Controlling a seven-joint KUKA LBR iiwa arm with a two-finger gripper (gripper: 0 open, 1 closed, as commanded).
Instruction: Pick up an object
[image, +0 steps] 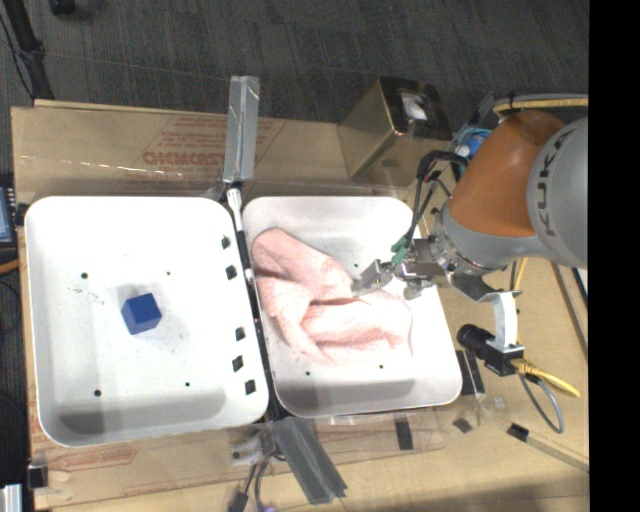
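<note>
Two shallow white bins side by side on bench, joined along a dark hinge strip with black clips.

Left bin (60, 330): holds one small blue cube (141, 312), sitting left of centre on the floor, well apart from every wall. A few small dark dots scattered on the floor; otherwise bare white.

Right bin (440, 375): holds a pink cloth (310, 300), crumpled and spread from the upper left corner, near the hinge, down toward the middle and right. Folds and a raised ridge visible across its centre; lower front strip of bin floor bare.

Gripper (366, 279) inside right bin, low over the cloth's upper right edge, fingertips at or touching the fabric. Fingers drawn close together at the tip; cannot tell whether fabric is pinched between them. Cloth lying flat on bin floor, not lifted.

Arm reaching in from right, orange band above wrist over the bin's right wall.

Behind bins: flattened cardboard sheet (130, 145) with red print, and a tan box (385, 125) beyond the right bin. Yellow cable (545, 378) on bench at right.
</note>
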